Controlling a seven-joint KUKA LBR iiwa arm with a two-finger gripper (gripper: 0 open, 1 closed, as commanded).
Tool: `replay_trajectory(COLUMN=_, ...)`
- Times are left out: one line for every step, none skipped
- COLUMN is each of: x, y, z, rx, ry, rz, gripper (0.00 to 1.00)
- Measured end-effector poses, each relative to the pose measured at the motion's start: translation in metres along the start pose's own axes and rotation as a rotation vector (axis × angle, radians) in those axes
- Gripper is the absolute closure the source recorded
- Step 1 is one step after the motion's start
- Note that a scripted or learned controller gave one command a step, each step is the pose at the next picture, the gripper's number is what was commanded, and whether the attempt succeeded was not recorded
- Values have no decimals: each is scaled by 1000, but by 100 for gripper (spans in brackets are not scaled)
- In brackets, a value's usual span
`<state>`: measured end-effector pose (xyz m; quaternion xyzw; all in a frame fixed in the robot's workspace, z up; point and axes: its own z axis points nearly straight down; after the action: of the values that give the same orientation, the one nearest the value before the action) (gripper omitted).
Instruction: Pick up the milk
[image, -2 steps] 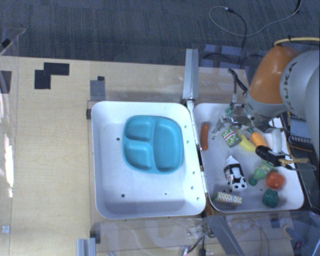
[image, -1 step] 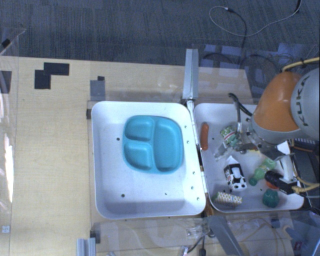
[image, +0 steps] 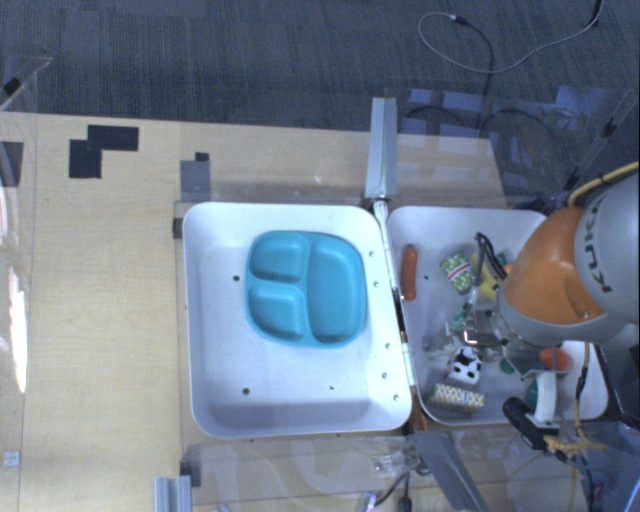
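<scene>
Arm is hanging over right bin (image: 600, 385), hand (image: 478, 338) lowering among clutter, cannot tell how it's set or if holding anything, while milk (image: 463, 369), black-and-white spotted carton, is lying just near-left of hand, close by striped pack (image: 459, 398).

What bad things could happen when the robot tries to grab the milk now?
1. The right bin is crowded. The black-and-white milk carton sits close to a patterned packet, so the tool might bump or grab the wrong toy.
2. The arm hangs over much of that bin, so it could knock the green-striped item or other small pieces around.
3. A poor grip might let the milk slip back down.
</scene>
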<state>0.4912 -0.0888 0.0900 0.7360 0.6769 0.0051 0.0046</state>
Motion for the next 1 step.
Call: replay_trajectory(x=-47, y=4, z=0, rx=-1, ry=-1, rz=-162, gripper=0)
